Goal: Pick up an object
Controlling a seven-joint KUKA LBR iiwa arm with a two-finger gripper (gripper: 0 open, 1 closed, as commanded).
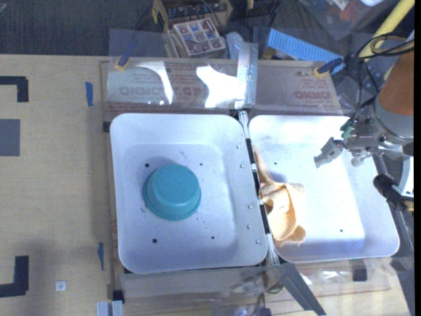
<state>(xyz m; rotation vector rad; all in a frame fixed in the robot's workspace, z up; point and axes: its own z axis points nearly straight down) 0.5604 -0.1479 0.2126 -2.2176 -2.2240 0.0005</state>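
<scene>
A teal bowl [172, 191] sits upside down in the left bin [125, 137], a little left of that bin's middle, its flat round base facing up and its wider rim resting on the white floor. It looks smooth and evenly coloured, with a darker edge along its lower right side. In the right bin [375, 242] lies a pale orange-tan thing [284, 209], soft and crumpled like a peel or a piece of cloth; what it is exactly cannot be told. It rests against the bin's left wall, close to the divider between the two bins, with a thin strip running up toward the top along that wall and a wider folded lump toward the near corner. The arm [398, 91] comes in from the right, its orange band showing above the grey wrist, and the jaws [327, 154] hang over the upper right part of the right bin. Nothing is seen between them; whether they stand open or closed cannot be told from this angle. The tan thing lies well apart from the jaws, down and to the left of them, with bare white bin floor between. The teal bowl is farther still, across the divider in the other bin. The two bins sit side by side on the light wooden bench [46, 176], with a clear plastic-covered panel [171, 84] along their far edge.
</scene>
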